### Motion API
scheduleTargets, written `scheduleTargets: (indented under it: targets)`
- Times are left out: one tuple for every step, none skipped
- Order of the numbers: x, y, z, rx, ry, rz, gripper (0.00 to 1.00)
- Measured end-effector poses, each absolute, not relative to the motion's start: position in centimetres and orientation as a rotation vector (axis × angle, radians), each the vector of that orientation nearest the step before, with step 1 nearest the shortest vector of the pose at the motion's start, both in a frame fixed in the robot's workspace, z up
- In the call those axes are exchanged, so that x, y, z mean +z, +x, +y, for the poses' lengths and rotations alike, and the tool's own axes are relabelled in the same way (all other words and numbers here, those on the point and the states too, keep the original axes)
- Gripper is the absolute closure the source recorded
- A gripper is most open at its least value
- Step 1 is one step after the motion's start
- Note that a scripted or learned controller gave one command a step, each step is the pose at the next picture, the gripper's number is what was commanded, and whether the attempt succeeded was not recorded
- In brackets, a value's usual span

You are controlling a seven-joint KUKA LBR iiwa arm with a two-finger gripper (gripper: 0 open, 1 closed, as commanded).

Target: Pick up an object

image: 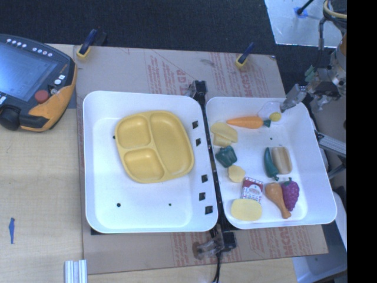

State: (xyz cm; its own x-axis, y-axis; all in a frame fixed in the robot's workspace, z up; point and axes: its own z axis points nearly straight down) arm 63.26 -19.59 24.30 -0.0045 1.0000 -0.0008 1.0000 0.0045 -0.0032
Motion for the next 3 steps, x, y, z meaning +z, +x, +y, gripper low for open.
scheduleTargets:
  targets:
    - [15.1, 56.3, -21.1, 0.011, -2.211, -2.217, 0.00]
    - [8.8, 55.9, -16.9, 0.007, -2.206, -2.224, 0.00]
    - [9.3, 62.2, -13.2, -0.003, -2.213, -2.233, 0.00]
